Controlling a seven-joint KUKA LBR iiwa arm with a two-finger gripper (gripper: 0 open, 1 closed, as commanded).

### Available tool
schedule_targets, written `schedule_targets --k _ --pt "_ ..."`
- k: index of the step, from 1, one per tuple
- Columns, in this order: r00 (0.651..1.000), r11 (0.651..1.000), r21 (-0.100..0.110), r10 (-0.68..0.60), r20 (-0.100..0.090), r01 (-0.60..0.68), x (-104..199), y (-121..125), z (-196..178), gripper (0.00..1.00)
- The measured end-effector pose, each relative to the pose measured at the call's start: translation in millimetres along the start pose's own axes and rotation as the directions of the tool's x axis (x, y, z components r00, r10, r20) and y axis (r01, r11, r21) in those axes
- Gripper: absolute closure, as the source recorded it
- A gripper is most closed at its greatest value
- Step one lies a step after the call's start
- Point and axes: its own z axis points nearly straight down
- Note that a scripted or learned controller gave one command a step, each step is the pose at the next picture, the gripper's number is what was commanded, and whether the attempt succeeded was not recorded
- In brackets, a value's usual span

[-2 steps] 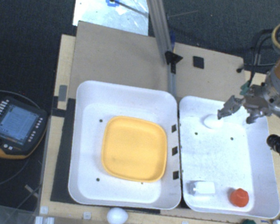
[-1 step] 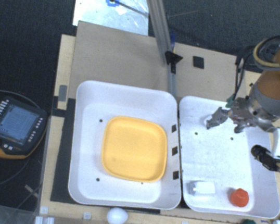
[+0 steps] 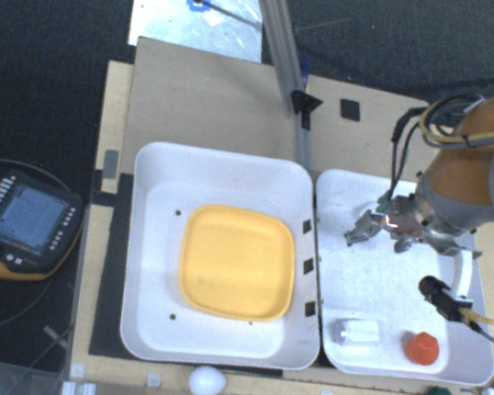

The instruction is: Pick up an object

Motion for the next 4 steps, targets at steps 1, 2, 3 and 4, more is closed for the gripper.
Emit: schedule_targets --k 1,2,3,4 --pt "1.0 1.0 0.0 0.0 0.0 0.0 1 -6 61 0.0" --pt "1.0 1.0 -0.006 0.0 0.0 0.0 1 -5 47 1.0" --pt "1.0 1.0 -0.01 -0.001 0.001 0.001 10 -1 -9 1.0" --pt "1.0 1.0 -0.011 0.0 0.001 0.0 7 2 -72 1.0"
